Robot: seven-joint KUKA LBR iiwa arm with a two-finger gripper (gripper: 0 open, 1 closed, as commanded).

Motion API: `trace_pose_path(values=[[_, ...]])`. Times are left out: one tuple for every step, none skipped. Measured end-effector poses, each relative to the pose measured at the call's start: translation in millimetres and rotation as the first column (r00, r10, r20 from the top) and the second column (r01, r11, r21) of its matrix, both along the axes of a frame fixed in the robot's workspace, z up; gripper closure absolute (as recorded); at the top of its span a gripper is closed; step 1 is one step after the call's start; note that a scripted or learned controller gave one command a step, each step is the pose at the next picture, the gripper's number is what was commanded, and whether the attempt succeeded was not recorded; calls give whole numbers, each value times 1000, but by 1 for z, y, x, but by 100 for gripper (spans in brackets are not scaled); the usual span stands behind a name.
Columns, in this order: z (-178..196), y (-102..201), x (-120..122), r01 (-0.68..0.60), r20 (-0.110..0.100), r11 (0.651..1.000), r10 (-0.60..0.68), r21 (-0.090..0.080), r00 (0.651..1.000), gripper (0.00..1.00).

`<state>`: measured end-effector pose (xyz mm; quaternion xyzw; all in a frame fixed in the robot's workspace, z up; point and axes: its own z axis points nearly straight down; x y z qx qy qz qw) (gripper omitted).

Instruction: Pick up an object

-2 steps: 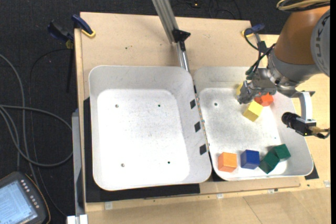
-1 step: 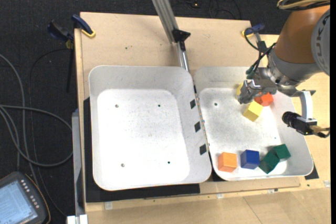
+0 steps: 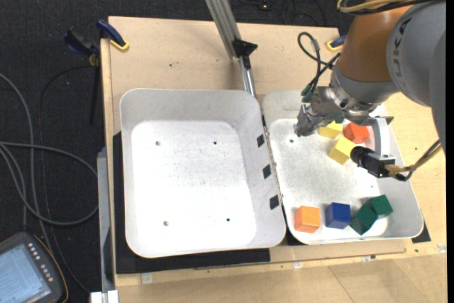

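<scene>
Dark, speckled carpet surrounds a pale wooden bench (image 3: 177, 53), with black cables looping over the floor at left and a screen corner cut off at the lower left edge. Blue and yellow clamps (image 3: 99, 39) grip the bench's far left corner, and a slanted aluminium rail (image 3: 216, 0) runs down from the top to the seam between the two bins.

From the single overhead camera, the left bin (image 3: 188, 170) is a shallow white tray with rounded corners and a faintly gritty, dotted floor. The right bin (image 3: 312, 170) is the same moulded white plastic, and its far right portion is partly covered by the arm.

Near the right bin's front rim sit an orange block (image 3: 307, 218), a blue block (image 3: 339, 215) just beside it, and two dark green blocks (image 3: 372, 213) touching one another at the corner. Farther back lie a yellow block (image 3: 342, 150), tilted on the floor, a second yellow block (image 3: 330, 130) and a red-orange block (image 3: 357, 133), both half hidden under the wrist.

The grey arm with its smooth orange band (image 3: 369, 39) comes in from the right. Its gripper (image 3: 305, 125) hangs low over the back left part of the right bin, beside the yellow blocks; it is dark and foreshortened, so whether it is released or clenched cannot be told, and no block is visibly grasped.
</scene>
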<state>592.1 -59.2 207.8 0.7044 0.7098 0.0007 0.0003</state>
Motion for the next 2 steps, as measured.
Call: trace_pose_path(values=[[0, 46, 7, 0, 0, 1000, 0, 1, 1000, 100], [-2, 99, 16, -1, 0, 1000, 1, 1, 1000, 100]])
